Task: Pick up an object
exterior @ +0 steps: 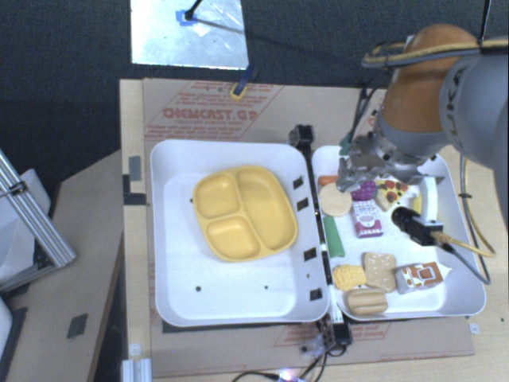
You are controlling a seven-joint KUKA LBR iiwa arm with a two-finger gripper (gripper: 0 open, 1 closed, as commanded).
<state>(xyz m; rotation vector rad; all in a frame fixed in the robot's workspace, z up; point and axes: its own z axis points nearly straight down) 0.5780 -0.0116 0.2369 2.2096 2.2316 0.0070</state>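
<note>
The grey arm reaches into the right bin on the worktop, its pincer lowered just behind a round tan biscuit. From this slant it cannot be told whether the pincer is apart or together, nor whether it touches anything; nothing is seen clamped in it.

A purple bunch of grapes lies just beside the biscuit on the view's right, partly under the pincer. A pizza slice sits further that way, and a pink-and-purple carton lies in front of the grapes.

A green stick lies nearer the camera than the biscuit. Beyond it, well apart from the biscuit, are a corn cob, a slice of toast and a bun.

To the view's left of the biscuit, across the bin walls, a yellow divided plate rests in the left bin.
</note>
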